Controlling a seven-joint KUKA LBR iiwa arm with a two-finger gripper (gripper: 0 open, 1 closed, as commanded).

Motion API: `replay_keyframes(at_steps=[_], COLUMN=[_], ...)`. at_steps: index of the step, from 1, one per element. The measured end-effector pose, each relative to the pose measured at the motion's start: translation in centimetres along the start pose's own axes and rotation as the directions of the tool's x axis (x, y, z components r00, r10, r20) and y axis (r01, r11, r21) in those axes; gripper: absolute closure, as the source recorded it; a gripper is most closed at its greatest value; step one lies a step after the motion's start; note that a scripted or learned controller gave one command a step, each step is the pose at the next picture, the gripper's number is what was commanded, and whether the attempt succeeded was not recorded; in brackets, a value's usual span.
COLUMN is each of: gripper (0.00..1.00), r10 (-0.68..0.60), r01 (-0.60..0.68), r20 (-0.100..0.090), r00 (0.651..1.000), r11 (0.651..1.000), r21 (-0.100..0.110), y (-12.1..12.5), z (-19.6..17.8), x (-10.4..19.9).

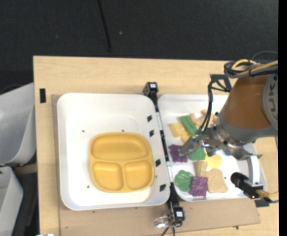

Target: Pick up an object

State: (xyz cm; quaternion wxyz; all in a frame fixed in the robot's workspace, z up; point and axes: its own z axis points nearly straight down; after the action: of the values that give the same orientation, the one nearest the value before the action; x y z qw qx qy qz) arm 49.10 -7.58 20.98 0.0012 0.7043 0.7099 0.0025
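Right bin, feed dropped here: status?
Gripper low over right bin, among small foam pieces. Grasp unconfirmed. Yellow tray sits in left bin.

No legible text, labels or nos. anywhere; arm shows partial pale lettering at its right edge, unreadable.

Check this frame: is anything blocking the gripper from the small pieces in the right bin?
Nothing visible does. The gripper hangs low in the right bin, right over a purple piece and a green piece.
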Motion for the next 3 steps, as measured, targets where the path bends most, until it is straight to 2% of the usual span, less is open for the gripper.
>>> replay_keyframes(at_steps=[1,2,3], gripper=[1.0,1.0,1.0], r10=[0.01,-0.011,0.0], r01=[-0.01,0.011,0.0], r20=[0.003,-0.003,-0.003], r00=[1.0,1.0,1.0], r11=[1.0,1.0,1.0], r21=[0.003,-0.004,-0.016], y=[0.0,0.2,3.5], z=[-0.7,-9.4,-25.3], x=[-0.6,13.4,17.8])
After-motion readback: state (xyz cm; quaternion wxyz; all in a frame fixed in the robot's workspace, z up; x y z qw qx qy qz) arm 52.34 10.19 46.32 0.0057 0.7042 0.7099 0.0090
